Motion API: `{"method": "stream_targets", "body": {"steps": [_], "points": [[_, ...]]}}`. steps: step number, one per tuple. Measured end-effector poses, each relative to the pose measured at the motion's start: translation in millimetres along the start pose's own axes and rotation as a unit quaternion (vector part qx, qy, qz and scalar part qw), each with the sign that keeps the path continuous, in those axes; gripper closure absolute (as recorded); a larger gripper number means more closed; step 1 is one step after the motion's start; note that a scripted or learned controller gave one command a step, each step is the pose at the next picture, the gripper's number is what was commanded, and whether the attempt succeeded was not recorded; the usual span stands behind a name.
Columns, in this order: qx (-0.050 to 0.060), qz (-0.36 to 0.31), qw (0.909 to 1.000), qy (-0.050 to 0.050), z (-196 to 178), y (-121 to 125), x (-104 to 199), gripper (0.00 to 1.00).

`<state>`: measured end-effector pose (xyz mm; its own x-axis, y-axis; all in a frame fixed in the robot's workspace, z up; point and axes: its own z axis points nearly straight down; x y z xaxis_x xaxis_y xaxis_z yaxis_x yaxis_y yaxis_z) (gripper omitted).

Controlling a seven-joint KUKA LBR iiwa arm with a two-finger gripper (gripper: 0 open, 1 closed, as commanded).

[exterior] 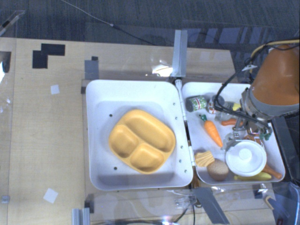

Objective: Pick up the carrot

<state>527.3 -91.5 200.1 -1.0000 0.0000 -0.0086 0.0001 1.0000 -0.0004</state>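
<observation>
The gripper (240, 131) hangs over the right bin (277, 159), near its middle, just right of the carrot (213, 131); its tip is a tangle of dark metal and cable, and I cannot tell whether it is released or clenched. Nothing can be seen held in it. The carrot lies on the bin floor, orange with a green top, slanting from upper left to lower right, apart from the gripper.

Above the carrot a small can (197, 103) lies on its side; its label shows green and white, but no writing can be read. Below the gripper sits a round white bowl (245, 157). At the bin's front lie a ridged yellow piece (204, 159), a brown potato-like lump (218, 170) and a yellow stick-shaped item (253, 176).

The arm (277, 81) comes in from the right, its orange band wide above the grey wrist, black cables looping beside it.

The left bin (96, 139) holds a yellow divided plate (142, 140). Both bins rest on the pale wooden desk (42, 139).
</observation>
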Motion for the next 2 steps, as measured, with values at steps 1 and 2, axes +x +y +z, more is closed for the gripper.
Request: {"method": "stream_targets", "body": {"steps": [1,2], "points": [[0.0,0.086,0.9963,-0.005,109.9,9.4,-43.0,0.0],[-0.001,0.083,0.9965,-0.007,97.4,11.3,-45.2,1.0]]}}
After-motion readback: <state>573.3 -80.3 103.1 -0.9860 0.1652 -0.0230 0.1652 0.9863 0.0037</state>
